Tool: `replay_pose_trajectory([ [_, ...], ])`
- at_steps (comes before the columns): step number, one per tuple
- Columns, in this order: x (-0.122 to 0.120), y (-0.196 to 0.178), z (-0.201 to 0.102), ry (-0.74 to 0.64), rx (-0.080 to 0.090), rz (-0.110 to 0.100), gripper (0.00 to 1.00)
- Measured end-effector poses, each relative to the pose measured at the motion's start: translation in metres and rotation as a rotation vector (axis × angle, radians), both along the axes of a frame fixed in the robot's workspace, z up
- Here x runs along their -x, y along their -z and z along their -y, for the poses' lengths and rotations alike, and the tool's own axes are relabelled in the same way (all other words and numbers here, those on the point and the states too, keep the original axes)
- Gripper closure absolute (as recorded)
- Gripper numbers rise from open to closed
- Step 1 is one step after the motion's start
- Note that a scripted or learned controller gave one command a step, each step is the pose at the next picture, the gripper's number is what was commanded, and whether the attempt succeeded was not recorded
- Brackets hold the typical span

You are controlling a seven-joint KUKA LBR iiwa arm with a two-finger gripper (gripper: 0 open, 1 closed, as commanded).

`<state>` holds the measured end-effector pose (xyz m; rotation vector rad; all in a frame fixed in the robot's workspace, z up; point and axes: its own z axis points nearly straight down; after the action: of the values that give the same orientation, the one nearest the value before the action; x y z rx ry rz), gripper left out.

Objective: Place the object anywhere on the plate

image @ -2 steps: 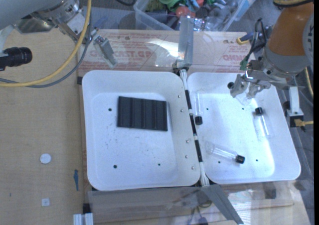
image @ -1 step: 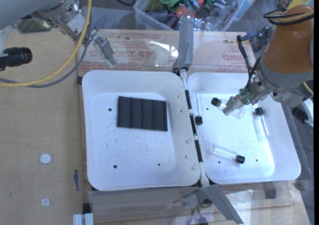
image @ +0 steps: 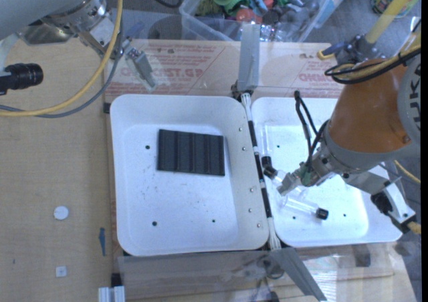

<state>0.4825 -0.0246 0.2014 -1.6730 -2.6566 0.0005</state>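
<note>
Gripper (image: 289, 184) low over right bin (image: 348, 227), fingers' state cannot be read at this angle

Nearest the camera: small clear tube-like object with dark cap (image: 309, 209) lies on the right bin floor, just beside the gripper tip on its near side, apart from it as far as I can tell; long axis runs roughly left-right, dark end to view right. Nothing visible between the fingers. Farther off, across the divider, dark ribbed plate (image: 191, 152) sits flat in the left bin (image: 134, 214), to view left of the gripper. Judgement: object not yet grasped; carry would go leftward over the divider
</note>
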Motion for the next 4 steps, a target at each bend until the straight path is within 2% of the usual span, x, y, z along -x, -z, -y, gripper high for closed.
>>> replay_pose_trajectory([
  [1,0.003,0.018,-0.092,-0.052,0.000,-0.002,1.00],
  [2,0.004,0.050,-0.165,0.069,0.001,-0.003,1.00],
  [3,-0.034,0.060,-0.126,0.261,0.002,0.002,1.00],
  [4,0.004,0.089,-0.196,0.377,0.002,-0.003,1.00],
])
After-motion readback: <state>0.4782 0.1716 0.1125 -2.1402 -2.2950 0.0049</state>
